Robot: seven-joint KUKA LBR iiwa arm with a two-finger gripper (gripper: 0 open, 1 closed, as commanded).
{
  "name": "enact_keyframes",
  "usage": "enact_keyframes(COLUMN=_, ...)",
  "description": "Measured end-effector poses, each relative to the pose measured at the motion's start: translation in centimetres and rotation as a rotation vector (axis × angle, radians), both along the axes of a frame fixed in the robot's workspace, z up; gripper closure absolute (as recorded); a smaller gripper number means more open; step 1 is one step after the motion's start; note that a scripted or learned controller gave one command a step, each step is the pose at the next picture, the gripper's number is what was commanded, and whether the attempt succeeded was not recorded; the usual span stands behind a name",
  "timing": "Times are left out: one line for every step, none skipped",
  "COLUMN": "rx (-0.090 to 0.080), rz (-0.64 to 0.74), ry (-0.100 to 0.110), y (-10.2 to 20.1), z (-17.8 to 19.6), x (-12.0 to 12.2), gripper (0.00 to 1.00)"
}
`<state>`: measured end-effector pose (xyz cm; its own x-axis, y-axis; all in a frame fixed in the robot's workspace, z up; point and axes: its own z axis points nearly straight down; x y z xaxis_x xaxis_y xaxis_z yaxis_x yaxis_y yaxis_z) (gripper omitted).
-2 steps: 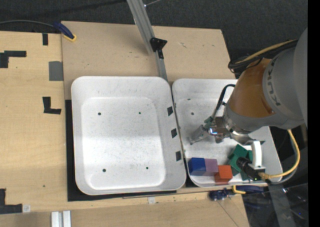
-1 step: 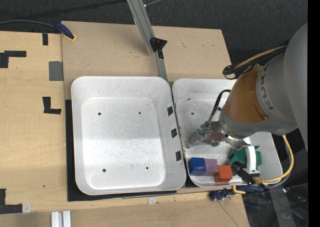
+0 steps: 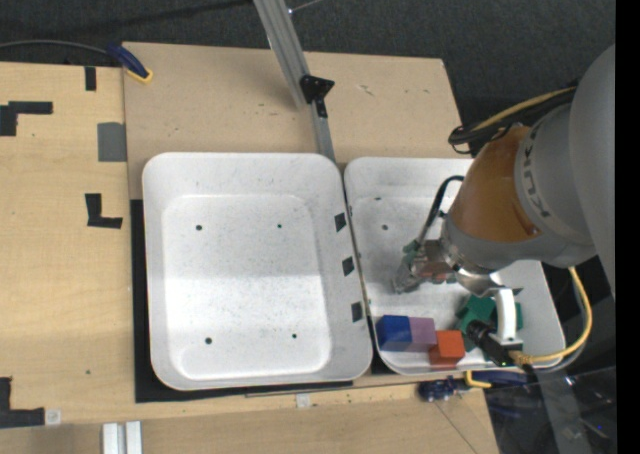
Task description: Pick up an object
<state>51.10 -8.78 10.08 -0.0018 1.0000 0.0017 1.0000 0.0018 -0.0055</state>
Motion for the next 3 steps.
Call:
enact_keyframes(rx=-0.002, rz=-0.001, ry=-0.007, y=-0.2, z=4.3, x=-0.3, gripper=1.0)
enact_keyframes(rx=-0.003, rz=-0.001, ry=-0.01, y=-0.9, z=9.4, x=0.4, gripper=1.0)
enact_keyframes(rx=-0.002, rz=0.001, ry=-0.009, y=-0.3, z=13.8, x=0.4, gripper=1.0)
